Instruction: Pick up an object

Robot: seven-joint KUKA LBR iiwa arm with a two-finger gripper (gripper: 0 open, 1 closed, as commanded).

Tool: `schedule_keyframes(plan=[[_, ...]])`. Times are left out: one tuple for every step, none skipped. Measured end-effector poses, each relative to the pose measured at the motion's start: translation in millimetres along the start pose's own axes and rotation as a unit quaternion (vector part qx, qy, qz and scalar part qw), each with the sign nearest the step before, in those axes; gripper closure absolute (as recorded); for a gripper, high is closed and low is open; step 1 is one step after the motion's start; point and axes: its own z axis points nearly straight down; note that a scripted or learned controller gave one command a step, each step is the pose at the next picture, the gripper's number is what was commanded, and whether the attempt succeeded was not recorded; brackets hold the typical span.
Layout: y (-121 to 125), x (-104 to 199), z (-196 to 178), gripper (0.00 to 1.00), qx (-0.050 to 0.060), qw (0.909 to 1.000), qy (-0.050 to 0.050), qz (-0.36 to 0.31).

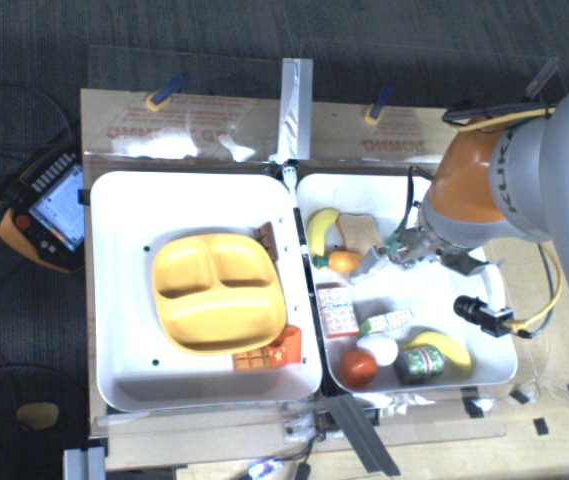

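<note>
1. The claw [382, 255] hangs low in the right bin [499, 368], beside the orange [343, 262] and bread [360, 231].
2. I cannot tell its opening.
3. It probably aims at these, near the banana [321, 230].

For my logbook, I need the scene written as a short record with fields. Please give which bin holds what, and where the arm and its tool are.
left bin: yellow divided tray; brown waffle-like piece and orange piece at its lower edge
right bin: banana, bread slice, small orange fruit, red-and-white carton, white egg-like ball, red tomato, green can, second banana
arm: enters from the right, over the right bin
tool: low beside the bread slice and orange fruit; grip state unclear
</note>
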Motion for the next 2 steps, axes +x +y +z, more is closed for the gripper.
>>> schedule_keyframes(plan=[[63.3, 4.7, 1.8, 0.00, 0.006, 0.9995, 0.000, 0.031], [63.3, 4.7, 1.8, 0.00, 0.007, 0.9995, 0.000, 0.031]])
